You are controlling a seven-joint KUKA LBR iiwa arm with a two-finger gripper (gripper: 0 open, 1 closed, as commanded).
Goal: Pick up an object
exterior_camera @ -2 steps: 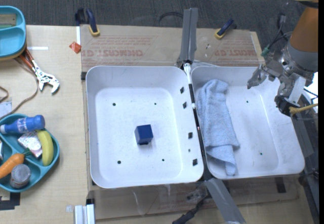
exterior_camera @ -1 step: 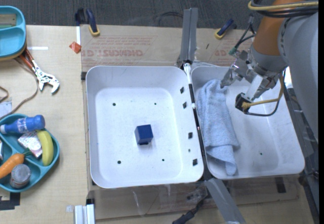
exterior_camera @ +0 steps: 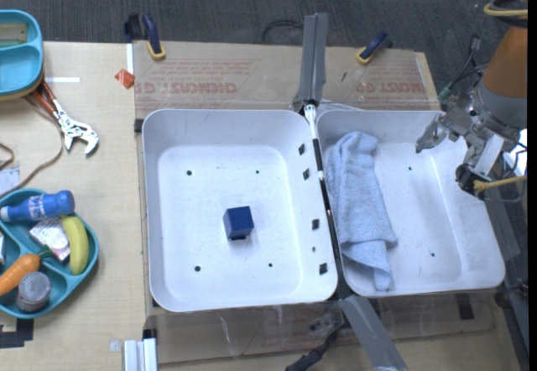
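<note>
Tool (exterior_camera: 457,155) at right bin's (exterior_camera: 470,277) far-right edge, grip state unclear. Towel (exterior_camera: 359,201) left of it, blue cube (exterior_camera: 239,222) further left; descend centered.

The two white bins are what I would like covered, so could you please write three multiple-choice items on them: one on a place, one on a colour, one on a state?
1. Where does the small cube lie?
A. in the left bin
B. in the right bin
C. on the bench outside both bins

2. What colour is the cube?
A. red
B. blue
C. yellow

3. How does the cloth lie?
A. folded into a neat square
B. hanging over the outer rim
C. crumpled in a long heap along the right bin's left side

Answers:
1. A, since the cube sits on the left bin's floor, near the middle.
2. B, since it is dark blue against the white floor.
3. C, since the pale grey-blue cloth runs unevenly from near the back of the right bin to its front, beside the divider.
</note>
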